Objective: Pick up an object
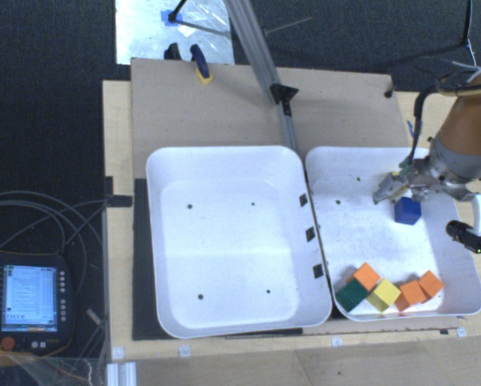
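Observation:
A blue cube (408,210) lies in the right bin (345,175), toward its far right side. My gripper (400,190) hangs right over the cube's upper left edge, with the orange-banded wrist (468,127) above it. Whether gripper and cube touch is unclear. Along the right bin's front wall sits a cluster of cubes: an orange one (367,276), a dark green one (352,295), a yellow one (383,294) and two more orange ones (411,293) (430,283).
The left bin (224,163) stands beside the right one, their walls meeting at a clip-lined ridge (309,232). A grey pole (256,43) slants in from the top to the bins' far edge. A teach pendant (27,300) and cables lie on the floor at left.

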You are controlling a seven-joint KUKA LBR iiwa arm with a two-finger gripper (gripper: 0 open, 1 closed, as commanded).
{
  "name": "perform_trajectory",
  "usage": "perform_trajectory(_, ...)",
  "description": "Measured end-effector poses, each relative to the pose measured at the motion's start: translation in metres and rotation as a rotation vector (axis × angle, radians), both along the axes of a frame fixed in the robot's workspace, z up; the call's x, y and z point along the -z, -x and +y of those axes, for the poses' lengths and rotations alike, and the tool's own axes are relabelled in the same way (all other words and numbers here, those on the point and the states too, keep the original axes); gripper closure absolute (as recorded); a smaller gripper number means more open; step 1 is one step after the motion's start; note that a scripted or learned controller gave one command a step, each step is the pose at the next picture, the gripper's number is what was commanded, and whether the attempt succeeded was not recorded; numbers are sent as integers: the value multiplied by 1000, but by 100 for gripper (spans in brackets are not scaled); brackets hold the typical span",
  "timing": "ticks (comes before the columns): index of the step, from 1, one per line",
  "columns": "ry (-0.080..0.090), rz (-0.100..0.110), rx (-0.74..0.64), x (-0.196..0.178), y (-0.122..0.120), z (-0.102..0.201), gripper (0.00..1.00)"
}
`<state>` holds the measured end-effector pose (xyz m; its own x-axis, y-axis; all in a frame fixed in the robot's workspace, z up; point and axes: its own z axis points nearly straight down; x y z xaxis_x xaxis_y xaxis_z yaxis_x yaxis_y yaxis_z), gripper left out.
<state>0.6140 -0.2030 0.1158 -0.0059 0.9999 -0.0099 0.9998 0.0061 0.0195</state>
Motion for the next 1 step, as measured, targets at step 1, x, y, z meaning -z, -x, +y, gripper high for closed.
perform_trajectory(1,2,-6,-3,-13,-2,0,100)
